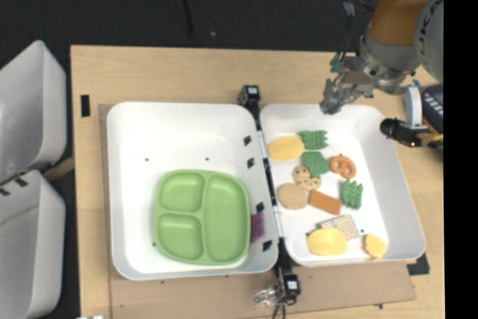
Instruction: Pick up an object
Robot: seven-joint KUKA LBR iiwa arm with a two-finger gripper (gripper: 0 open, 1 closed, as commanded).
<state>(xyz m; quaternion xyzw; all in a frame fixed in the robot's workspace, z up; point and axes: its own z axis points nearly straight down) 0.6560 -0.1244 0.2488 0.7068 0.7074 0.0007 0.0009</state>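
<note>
Jaws [334, 102] hang above the far rim of the right bin [399, 183], near its back corner. Too dark and small to read; cannot tell how far apart they stand, and nothing is seen between them. Grey arm [396, 26] with orange band reaches in from the right.

Pickable items lie in the right bin, all apart from the jaws: yellow disc [285, 148] and green ridged piece [314, 138] nearest, then a pretzel [342, 165], a cookie [302, 175], a tan round [292, 196], an orange-brown slab [324, 202], a yellow lump [327, 241] at the near end.

Left bin [134, 138] holds a green divided plate [203, 217]; a small purple thing [258, 224] sits at the divider.

Risks, as I judge: items are flat and crowded, so a descent could land on two at once or slide off a thin edge. Starting over the rim, a straight drop may strike the wall.
</note>
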